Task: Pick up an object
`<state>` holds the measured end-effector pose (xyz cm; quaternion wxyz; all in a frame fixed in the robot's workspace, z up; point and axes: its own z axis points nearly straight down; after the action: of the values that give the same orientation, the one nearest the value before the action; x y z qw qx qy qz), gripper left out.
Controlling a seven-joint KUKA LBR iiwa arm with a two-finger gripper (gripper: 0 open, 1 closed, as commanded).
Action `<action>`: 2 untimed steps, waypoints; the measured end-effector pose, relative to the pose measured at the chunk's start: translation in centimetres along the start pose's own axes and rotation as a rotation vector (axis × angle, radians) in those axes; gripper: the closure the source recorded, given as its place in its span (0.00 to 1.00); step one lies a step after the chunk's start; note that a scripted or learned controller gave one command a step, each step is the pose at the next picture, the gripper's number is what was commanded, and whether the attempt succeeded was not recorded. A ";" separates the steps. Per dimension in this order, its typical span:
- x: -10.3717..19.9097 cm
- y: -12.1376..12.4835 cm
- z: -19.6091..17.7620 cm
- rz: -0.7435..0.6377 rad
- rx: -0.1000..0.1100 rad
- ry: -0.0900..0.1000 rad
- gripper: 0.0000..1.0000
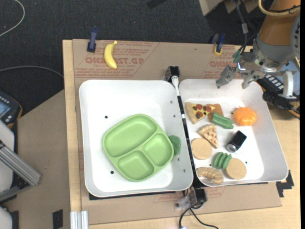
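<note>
From above, the arm (279, 18) reaches in at the upper right, and its gripper (234, 80) hangs over the far edge of the right bin (274, 142). The two grey fingers (223, 79) are spread apart with nothing between them, so the gripper is open and holds no object. Below it, well apart from the fingertips, the right bin carries a scatter of toy food. A pizza slice (200, 111) lies near the bin's far left corner, with a green pickle (222, 121) just beside it and an orange (245, 116) to the right of that. A smaller pizza wedge (209, 135) sits under the pickle, and a black cylinder (236, 140) lies tilted near the middle. Toward the near edge are a round cracker (201, 149), a green ridged piece (221, 160), a second round cracker (236, 169) and a tan, lumpy item (210, 175) that may be a pastry, though it is too small to tell. The left bin (90, 142) holds a green divided plate (138, 147), with a small green thing (174, 144) touching its right side. A banana (111, 54) lies on the cardboard (143, 56) behind the left bin.
</note>
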<state>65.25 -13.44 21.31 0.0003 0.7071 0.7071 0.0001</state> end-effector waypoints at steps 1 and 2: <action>0.0 0.1 -1.1 -0.001 -0.004 -0.001 1.00; -5.9 -1.7 5.9 0.005 0.007 0.001 1.00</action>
<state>63.52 -19.32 15.45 -0.0026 0.7088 0.7054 -0.0022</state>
